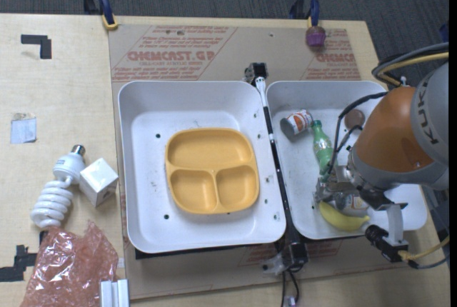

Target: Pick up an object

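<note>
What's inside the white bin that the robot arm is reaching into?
In the right bin: a green bottle, a small can and a banana. The arm covers much of the bin, so anything beneath it is hidden.

banana (341,218) – top hidden by arm | can (295,123) label – unreadable

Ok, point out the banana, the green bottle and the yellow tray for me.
banana (344,219): camera view, middle of its curved body.
green bottle (321,145): camera view, on its body.
yellow tray (211,142): camera view, floor of its largest compartment.
</note>
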Tool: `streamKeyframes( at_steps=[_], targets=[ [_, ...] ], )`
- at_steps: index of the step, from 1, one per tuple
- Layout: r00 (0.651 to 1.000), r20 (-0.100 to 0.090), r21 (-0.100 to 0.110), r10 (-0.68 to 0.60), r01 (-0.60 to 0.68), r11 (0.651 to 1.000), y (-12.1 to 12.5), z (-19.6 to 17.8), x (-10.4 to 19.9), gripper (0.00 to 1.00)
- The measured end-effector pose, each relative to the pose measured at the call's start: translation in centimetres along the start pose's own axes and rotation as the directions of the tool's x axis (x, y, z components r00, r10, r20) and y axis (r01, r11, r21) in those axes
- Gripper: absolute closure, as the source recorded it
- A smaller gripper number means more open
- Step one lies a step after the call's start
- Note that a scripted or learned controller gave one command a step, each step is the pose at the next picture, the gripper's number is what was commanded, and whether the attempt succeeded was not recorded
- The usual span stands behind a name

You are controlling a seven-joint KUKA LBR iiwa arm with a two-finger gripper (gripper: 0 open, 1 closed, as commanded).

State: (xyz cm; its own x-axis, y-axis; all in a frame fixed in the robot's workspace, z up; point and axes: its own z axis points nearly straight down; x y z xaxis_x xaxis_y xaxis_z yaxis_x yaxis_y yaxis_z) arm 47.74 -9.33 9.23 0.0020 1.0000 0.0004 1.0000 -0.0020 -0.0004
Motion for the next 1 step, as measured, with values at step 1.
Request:
streamKeyframes(
  at_steps=[1],
  targets=[
    [1.000,0.000,-0.003,0.002,-0.002,1.000,0.13,-0.99,-0.07,1.00]
  ],
)
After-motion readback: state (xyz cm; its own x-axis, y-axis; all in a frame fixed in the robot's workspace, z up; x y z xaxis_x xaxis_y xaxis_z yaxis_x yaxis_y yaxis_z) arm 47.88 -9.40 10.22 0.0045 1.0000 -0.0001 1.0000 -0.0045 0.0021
